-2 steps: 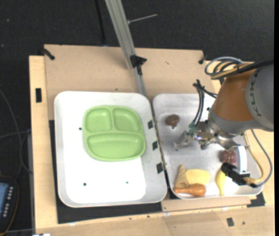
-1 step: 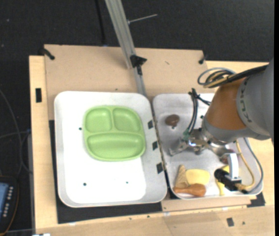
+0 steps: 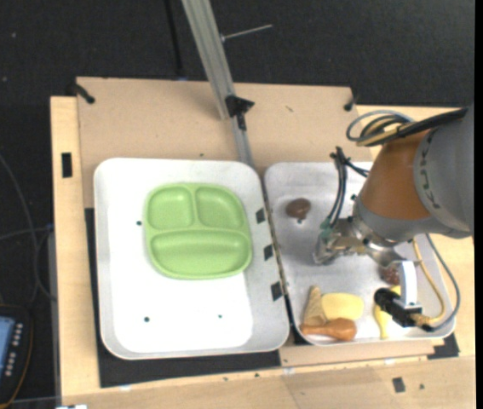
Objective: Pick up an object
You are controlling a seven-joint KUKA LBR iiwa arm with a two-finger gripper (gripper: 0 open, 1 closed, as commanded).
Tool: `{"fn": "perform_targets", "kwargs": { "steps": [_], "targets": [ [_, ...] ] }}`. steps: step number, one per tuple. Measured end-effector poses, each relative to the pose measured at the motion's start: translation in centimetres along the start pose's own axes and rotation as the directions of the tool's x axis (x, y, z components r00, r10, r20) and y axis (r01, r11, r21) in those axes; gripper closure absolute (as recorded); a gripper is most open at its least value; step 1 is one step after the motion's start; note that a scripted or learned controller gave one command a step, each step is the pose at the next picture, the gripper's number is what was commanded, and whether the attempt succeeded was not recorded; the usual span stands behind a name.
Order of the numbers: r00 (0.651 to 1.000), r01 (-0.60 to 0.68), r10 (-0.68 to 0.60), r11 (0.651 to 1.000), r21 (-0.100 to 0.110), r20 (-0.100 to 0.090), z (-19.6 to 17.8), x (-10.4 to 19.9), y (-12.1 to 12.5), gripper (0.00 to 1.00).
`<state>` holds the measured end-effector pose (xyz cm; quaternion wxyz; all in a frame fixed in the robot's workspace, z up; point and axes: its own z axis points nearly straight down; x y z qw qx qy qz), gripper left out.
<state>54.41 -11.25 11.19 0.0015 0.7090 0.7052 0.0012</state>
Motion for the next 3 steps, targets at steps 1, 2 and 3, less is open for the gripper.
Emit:
{"fn": "perform_targets", "kwargs": {
  "steps": [1, 2, 3],
  "targets": [
    [1.000, 0.008, -0.008, 1.000, -0.002, 0.001, -4.3, -0.2, 0.4, 1.00],
    [1.000, 0.004, -0.004, 1.000, -0.003, 0.002, -9.2, -1.2, 0.2, 1.00],
    [1.000, 0.008, -0.008, 1.000, -0.003, 0.002, -13.8, -1.3, 1.0, 1.00]
  ]
}}
